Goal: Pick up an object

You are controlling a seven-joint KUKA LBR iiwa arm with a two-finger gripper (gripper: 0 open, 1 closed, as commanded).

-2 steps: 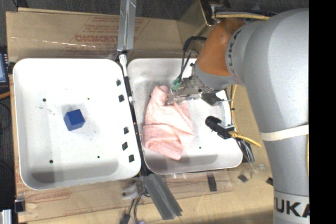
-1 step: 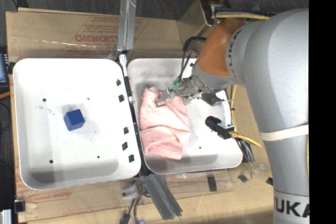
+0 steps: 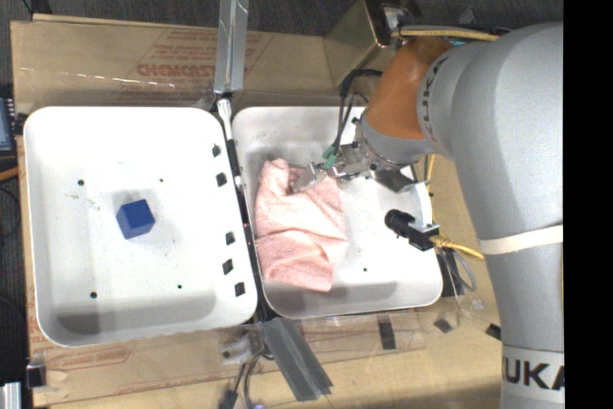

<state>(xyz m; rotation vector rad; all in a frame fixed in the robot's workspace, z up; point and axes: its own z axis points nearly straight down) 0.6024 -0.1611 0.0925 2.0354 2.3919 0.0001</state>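
- A cardboard-covered worktop [image 3: 115,53] over dark carpet carries two white bins: the left bin [image 3: 57,158] and the right bin [image 3: 412,283].
- A pink cloth [image 3: 297,230] lies crumpled in the right bin, toward 9 o'clock of it, against the divider.
- A blue cube [image 3: 136,217] sits alone in the left bin.
- The hand [image 3: 321,170] is low at the cloth's 1 o'clock corner; I cannot tell whether it is spread or pinching.
- Risk: it may nip only a thin fold, which could slide out on lifting, or it may scrape the bin floor.
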